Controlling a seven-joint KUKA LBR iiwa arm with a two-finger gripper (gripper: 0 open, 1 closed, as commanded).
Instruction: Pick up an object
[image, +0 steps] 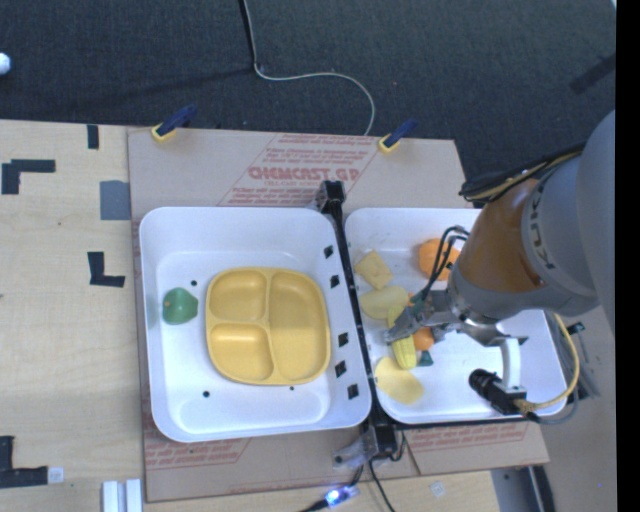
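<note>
Camera view, looking down at a slant on a bench (60, 300) bearing two shallow white bins side by side. In the left bin (160, 400), a yellow divided plate (268, 326) near the middle and a small green piece (180, 306) just beside its left edge. In the right bin (545, 385), a cluster of toy food: a pale yellow block (374, 270), a yellow-green piece (385, 302), a corn cob (405, 353), a flat yellow slice (398, 381), an orange fruit (436, 256) partly hidden by the arm. Grey arm with orange band reaching in from the right, gripper (418, 325) low over the cluster. Jaws apparently parted, nothing visibly between them. Corn cob directly below and just left of the jaws, touching or nearly so; long axis running roughly up-down in the frame. Probably the nearest target for a grasp.
</note>
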